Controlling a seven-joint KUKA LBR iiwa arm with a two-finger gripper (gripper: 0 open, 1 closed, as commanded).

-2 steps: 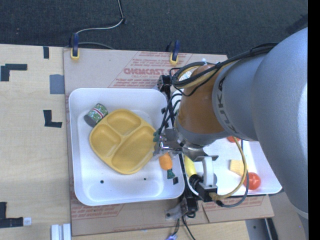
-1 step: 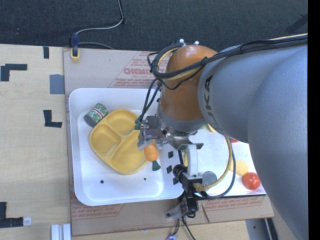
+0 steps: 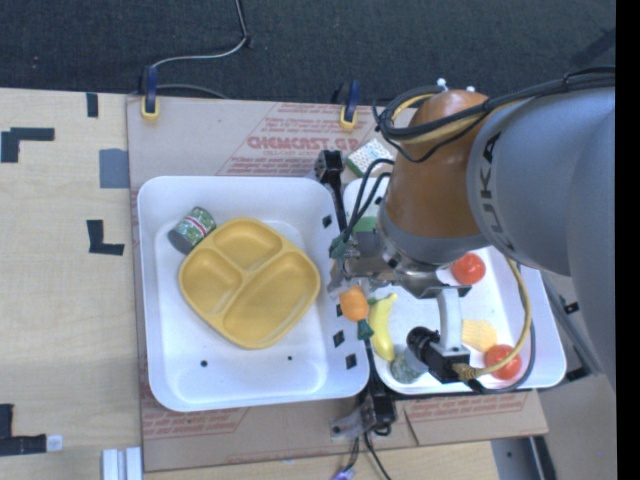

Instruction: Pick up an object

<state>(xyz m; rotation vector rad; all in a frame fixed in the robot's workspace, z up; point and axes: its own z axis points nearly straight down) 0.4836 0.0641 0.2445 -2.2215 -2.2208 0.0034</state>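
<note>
Beside the tool (image 3: 372,286), a banana (image 3: 381,326).

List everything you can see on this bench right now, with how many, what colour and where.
bins: two, white, side by side on the cardboard
divided plate: one, yellow, middle of left bin
small can: one, green and grey, left bin, at the plate's upper left
banana: one, yellow, right bin, near its left wall
orange ball: one, orange, just above the banana
tomatoes: two, red, right bin
yellow wedge: one, right bin
clamps: two, yellow, far cardboard edge
arm: one, grey with orange band, over right bin
</note>
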